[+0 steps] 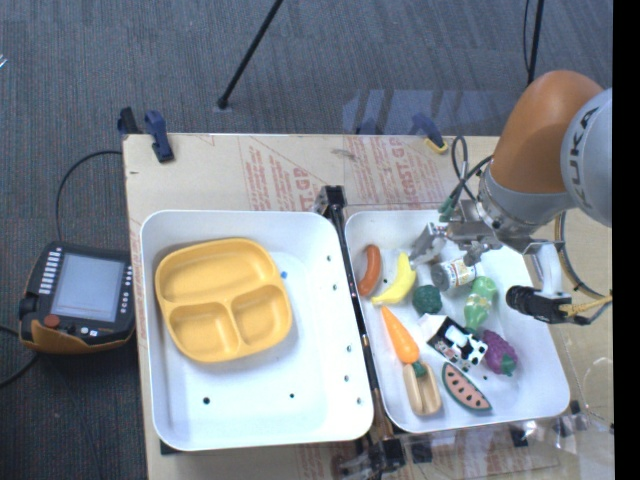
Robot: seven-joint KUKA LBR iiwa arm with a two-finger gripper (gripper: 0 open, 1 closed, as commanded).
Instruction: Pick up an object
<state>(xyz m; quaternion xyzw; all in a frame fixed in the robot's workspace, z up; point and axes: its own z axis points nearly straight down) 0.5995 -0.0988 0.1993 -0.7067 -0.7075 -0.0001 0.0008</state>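
Here the tool hangs low in the right bin, over a small jar-like object lying just under its tip; whether it is spread or pressed together I cannot tell. The likely trouble is crowding: a banana, a broccoli floret and a green pepper sit just beside the tool, so a descent could nudge them or pinch two at once. The arm reaches in from behind the tool, wrist bent steeply downward.

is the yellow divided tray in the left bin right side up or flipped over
Right side up. The yellow tray lies flat in the left bin, and its three hollow compartments face the camera, rims raised around them.
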